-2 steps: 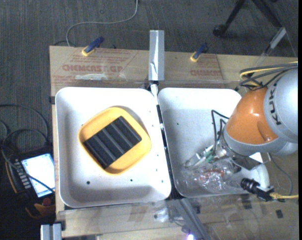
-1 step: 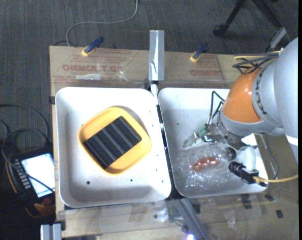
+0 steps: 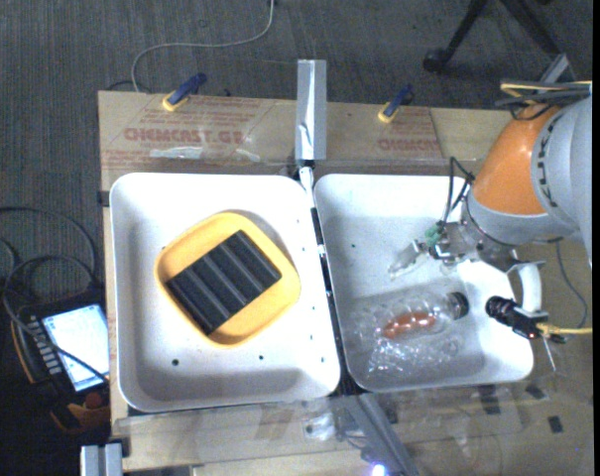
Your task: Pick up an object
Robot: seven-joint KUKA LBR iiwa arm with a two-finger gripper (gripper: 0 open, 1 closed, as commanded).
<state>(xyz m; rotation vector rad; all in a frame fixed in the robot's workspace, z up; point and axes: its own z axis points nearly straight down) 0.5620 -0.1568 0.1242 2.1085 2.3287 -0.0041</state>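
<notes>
A: Where is the claw (image 3: 430,246)?
B: Over the right bin (image 3: 379,216), near its far right side; how wide it stands, I cannot tell.
A: And the objects?
B: A clear bottle (image 3: 411,323) lies near the right bin's front; a yellow and black tray (image 3: 228,277) fills the left bin (image 3: 141,206).

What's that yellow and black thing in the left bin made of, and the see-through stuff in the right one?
The yellow and black object looks like moulded plastic or rubber: matte yellow rim, dark ribbed centre, no glare. The clear item in the right bin seems to be thin transparent plastic, perhaps a bottle or wrap; it glints and shows something orange inside. Both bins look like smooth white plastic.
</notes>
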